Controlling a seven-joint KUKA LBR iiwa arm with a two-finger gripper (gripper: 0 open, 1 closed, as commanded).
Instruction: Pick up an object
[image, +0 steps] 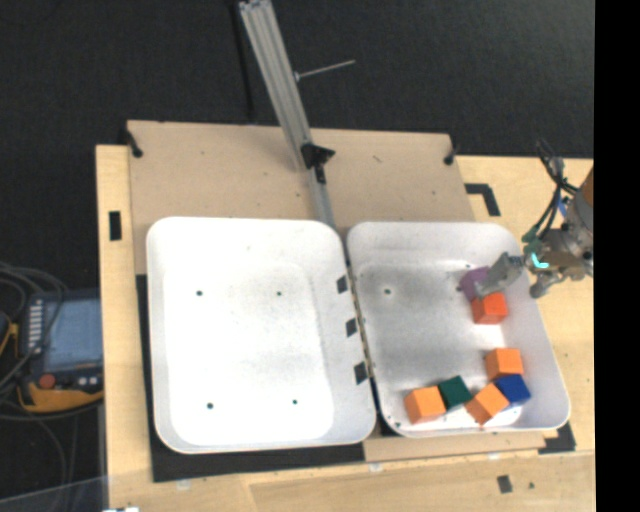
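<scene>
Blocks sit in the right bin (400, 245), most along its front edge: an orange block (425, 403) near the front-left corner, a green block (455, 390) touching it, then another orange block (489, 402) and a blue block (512, 388) at the front-right corner, with a third orange block (504, 361) just behind those. A red-orange block (489, 308) lies apart near the right wall, with a purple block (474, 280) touching its rear-left side. Hand (530, 272) sits over the bin's right wall, just beside the red-orange block; cannot tell whether it is released or clenched. Left bin (165, 240) stands alongside on the bench (400, 150).
</scene>
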